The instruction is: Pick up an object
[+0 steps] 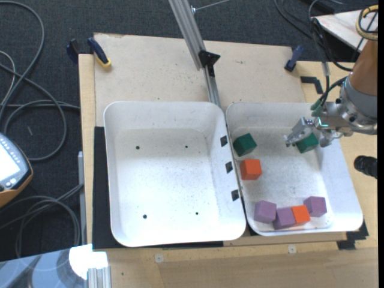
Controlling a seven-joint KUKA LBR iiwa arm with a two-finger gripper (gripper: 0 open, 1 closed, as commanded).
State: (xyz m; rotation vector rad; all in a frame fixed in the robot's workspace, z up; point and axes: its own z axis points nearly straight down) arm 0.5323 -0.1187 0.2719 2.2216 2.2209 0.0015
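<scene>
My gripper hangs over the right part of the right bin, reaching in from the right. A small green block sits between its silver fingers, and the gripper is shut on it. A second green block lies near the bin's left wall, with an orange block just below it. Along the bin's front edge lie a purple block, another purple block, an orange block and a third purple block.
The left bin stands beside the right one, sharing a divider with black clips. A slanted metal pole rises behind the bins. Blue clamps hold the board's back corners. Cables lie on the floor at the left.
</scene>
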